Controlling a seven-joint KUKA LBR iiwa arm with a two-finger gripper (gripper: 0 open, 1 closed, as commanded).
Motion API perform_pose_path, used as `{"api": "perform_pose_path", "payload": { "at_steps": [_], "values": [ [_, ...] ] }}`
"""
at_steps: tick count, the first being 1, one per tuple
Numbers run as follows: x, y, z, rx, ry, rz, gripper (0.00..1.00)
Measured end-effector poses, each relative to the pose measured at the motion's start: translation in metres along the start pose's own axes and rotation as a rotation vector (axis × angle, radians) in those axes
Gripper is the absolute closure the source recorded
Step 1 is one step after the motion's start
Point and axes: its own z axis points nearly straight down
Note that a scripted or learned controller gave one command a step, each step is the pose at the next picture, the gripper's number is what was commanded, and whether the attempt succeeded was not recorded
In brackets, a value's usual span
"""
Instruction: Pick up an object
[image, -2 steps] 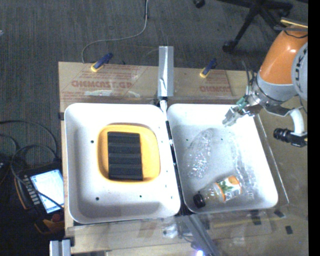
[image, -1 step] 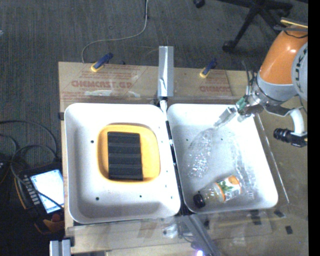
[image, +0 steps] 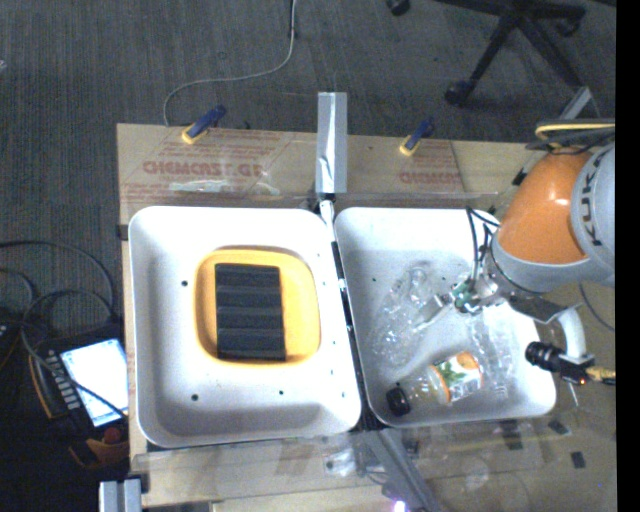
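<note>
The job is not done yet. Nothing looks lifted. All the things lie in the two white bins on the table.

The left bin (image: 160, 400) sits toward the left side of the table. It has a yellow tray (image: 258, 306) in it, and a black ridged block (image: 249, 311) lies flat on top of that tray.

The right bin (image: 375, 235) sits toward the right side of the table. In it there is some crumpled clear plastic (image: 402, 312) near the middle. A small bottle (image: 445, 381) lies on its side near the front edge of that bin. The bottle has a dark cap and an orange and green label.

The grey and orange arm (image: 548, 222) reaches in from the right edge of the table. Its claw (image: 468, 296) is low over the right bin, just beside the clear plastic and behind the bottle. It looks like the claw is going for the plastic, but that is only a guess. The claw is small and partly hidden, so it is too hard to tell if it is apart or together. It is also too hard to tell if it touches the plastic.

What is left: get hold of one thing and lift it up out of the bin.
</note>
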Motion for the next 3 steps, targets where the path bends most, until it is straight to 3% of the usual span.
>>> {"api": "perform_pose_path", "payload": {
  "at_steps": [1, 2, 3],
  "values": [
    [-0.024, 0.076, 0.049, -0.009, -0.010, 0.003, 0.00],
    [-0.067, 0.112, 0.035, 0.023, 0.007, 0.121, 0.00],
    [-0.058, 0.049, -0.018, -0.002, -0.004, 0.051, 0.00]
  ]
}}
